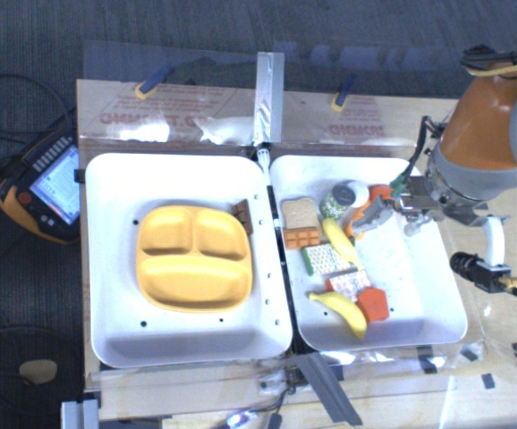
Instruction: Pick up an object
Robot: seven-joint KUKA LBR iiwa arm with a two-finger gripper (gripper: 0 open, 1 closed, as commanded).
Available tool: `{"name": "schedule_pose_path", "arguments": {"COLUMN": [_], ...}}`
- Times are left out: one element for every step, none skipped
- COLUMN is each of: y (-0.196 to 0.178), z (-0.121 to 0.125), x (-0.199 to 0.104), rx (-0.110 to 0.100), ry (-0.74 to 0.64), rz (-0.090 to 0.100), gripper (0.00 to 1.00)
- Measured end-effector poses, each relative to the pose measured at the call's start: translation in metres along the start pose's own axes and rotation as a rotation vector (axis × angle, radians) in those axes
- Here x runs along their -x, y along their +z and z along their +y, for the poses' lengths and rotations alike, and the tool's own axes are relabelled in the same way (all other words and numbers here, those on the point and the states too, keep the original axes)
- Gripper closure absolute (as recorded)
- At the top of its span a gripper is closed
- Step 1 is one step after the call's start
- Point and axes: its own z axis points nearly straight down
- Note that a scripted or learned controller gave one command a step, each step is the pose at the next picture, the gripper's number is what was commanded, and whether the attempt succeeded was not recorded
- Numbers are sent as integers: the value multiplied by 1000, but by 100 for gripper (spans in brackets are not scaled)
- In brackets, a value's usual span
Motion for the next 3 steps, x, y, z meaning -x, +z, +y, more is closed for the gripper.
{"name": "schedule_pose_path", "arguments": {"y": [128,136,136], "z": [12,59,79], "x": [-35,-13,-21], "rx": [2,9,3], "ry": [-151,180,70], "rz": [1,0,-8], "gripper": [0,0,0]}}
